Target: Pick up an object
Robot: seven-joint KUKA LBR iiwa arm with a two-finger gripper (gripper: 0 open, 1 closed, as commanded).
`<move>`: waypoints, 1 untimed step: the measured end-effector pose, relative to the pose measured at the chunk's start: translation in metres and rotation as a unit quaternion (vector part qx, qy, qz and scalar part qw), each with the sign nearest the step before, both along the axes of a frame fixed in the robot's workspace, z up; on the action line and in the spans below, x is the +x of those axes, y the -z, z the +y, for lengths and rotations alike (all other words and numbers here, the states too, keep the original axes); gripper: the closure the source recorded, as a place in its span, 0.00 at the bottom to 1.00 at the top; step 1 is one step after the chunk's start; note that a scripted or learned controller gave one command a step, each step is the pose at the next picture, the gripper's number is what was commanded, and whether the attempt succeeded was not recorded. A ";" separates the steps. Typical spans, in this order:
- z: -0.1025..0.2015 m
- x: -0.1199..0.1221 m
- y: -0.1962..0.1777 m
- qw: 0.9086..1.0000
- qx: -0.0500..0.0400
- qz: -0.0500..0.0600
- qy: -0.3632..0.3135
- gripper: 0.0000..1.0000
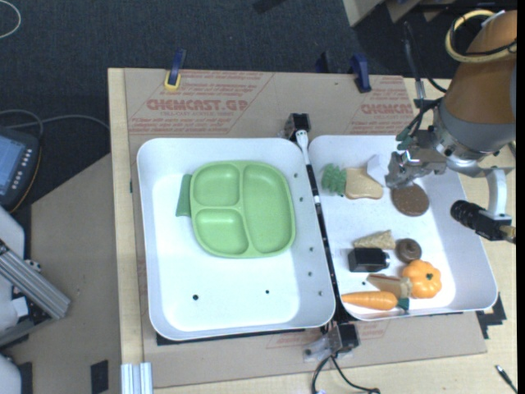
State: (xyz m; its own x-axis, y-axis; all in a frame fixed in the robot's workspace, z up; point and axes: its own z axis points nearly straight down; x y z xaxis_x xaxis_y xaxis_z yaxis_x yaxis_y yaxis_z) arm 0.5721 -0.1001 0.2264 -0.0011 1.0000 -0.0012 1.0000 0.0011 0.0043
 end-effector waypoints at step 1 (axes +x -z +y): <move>0.037 0.042 0.009 1.000 0.001 0.000 -0.002 1.00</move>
State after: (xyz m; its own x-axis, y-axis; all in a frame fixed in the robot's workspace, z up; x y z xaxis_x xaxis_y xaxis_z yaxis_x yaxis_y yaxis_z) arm 0.6140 -0.0629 0.2176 -0.0051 1.0000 -0.0001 1.0000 0.0051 0.0047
